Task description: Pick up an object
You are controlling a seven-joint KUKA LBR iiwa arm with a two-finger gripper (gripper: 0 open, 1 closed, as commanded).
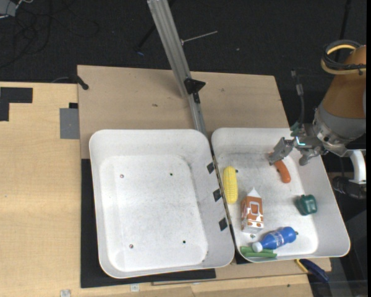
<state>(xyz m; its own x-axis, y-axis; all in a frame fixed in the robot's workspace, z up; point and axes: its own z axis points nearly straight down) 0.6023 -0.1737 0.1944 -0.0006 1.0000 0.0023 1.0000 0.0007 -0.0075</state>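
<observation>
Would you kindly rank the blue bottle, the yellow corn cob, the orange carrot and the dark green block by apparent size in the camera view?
1. blue bottle
2. yellow corn cob, close to the bottle, so unsure
3. orange carrot, partly hidden by the gripper
4. dark green block

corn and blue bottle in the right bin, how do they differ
The corn is yellow; the blue bottle is blue with a white cap end. The corn lies lengthwise beside the bin's left wall, near the divider; the blue bottle lies slanted near the front rim, beside a green item. The corn sits farther from the gripper side than the bottle. Both lie flat in the right bin, untouched.
</observation>
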